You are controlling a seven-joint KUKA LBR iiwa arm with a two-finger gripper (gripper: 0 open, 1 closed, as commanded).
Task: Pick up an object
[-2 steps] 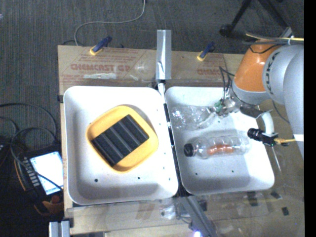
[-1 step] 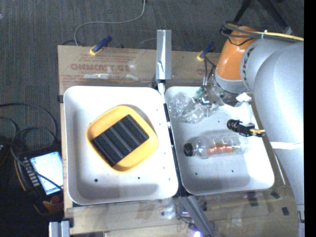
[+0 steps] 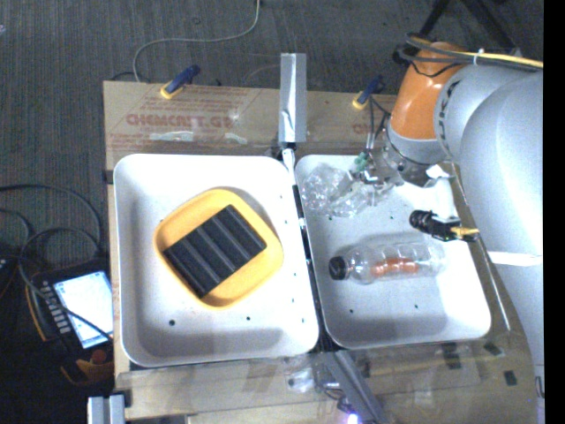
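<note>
In the right bin (image 3: 459, 325), a clear plastic bottle (image 3: 393, 263) with a black cap lies on its side, holding something orange. A crumpled clear plastic piece (image 3: 331, 193) sits in that bin's far left corner. My gripper (image 3: 369, 171) is low over the far part of the right bin, at the right edge of the crumpled plastic. The grey arm with its orange band (image 3: 424, 104) comes in from the right above it. In the left bin (image 3: 141, 316), a yellow object with a black ribbed top (image 3: 219, 246) lies in the middle.
A raised divider (image 3: 305, 237) separates the two bins. Behind them are a brown board (image 3: 194, 117) with clamps and an upright metal post (image 3: 292, 95). A small screen device (image 3: 75, 303) lies on the floor at the left.
</note>
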